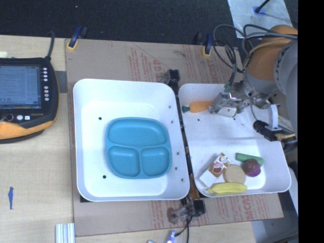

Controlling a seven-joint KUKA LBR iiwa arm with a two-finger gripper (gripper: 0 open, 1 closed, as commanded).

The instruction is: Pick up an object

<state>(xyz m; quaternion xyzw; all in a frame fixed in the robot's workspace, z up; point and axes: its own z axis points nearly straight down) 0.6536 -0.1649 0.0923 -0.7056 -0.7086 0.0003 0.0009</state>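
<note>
Wooden bench (pixel 30 176) w/ a brown cardboard sheet (pixel 131 59) laid over it, dark floor beyond the far edge. Two shallow white bins sit side by side on the cardboard; everything below is placed rel. to the right bin (pixel 276 181).

Camera view, looking down at a slant: the left bin (pixel 88 181) touches the right bin's left wall and holds a blue divided tray (pixel 137 147), three compartments, lying flat near its middle. Well left of both bins, a control pendant (pixel 25 97) w/ lit screen rests on the bench.

Inside the right bin, far-left corner: an orange carrot (pixel 200 106) lying on its side. Near corner area holds a cluster: yellow banana (pixel 228 188) along the near wall, a tan round piece (pixel 234 174) just behind it, a small printed carton (pixel 218 166) to the left of that, a purple item (pixel 252 168) to the right, a green item (pixel 248 157) touching the purple one's far side.

The arm (pixel 268 54) comes in over the right bin's far-right corner, orange band visible. Gripper (pixel 226 105) sits low over the far part of the right bin, just right of the carrot, apart from it. Whether the fingers are apart or together: cannot tell, too cluttered and small. Nothing visibly between them.
</note>
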